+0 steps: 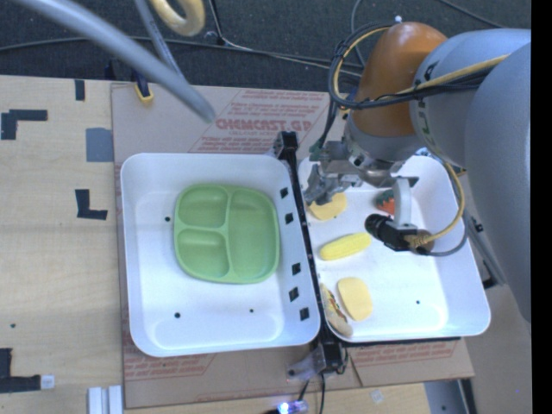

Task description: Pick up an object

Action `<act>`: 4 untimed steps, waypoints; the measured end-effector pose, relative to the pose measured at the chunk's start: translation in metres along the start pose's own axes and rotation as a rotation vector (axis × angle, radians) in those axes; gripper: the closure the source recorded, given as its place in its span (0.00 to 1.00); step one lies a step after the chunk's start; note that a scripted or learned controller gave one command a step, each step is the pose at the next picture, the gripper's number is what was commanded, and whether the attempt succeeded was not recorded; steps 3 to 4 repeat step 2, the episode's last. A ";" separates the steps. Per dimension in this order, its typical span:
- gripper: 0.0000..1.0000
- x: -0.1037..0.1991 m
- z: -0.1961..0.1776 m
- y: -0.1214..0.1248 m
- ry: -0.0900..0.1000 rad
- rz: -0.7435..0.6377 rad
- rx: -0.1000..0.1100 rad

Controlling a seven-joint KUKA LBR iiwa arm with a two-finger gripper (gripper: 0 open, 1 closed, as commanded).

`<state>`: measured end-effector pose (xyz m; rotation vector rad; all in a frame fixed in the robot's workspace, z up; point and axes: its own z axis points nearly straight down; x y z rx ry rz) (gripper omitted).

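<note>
End effector (325, 190) — over yellow piece (329, 206), right bin (448, 313)

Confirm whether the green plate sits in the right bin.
No. The green plate lies in the left bin, beside the divider.

I noted a pale green plate (228, 234) in the white left bin (138, 257); yellow food pieces (344, 247) lay in the white right bin (448, 313).
</note>
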<state>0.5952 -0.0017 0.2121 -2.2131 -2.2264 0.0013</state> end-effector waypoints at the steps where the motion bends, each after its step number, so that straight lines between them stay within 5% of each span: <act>1: 1.00 0.058 -0.002 0.010 0.000 -0.002 -0.002; 2: 1.00 0.103 -0.005 0.001 -0.001 0.001 0.000; 4: 1.00 0.103 -0.005 0.001 -0.001 0.001 0.000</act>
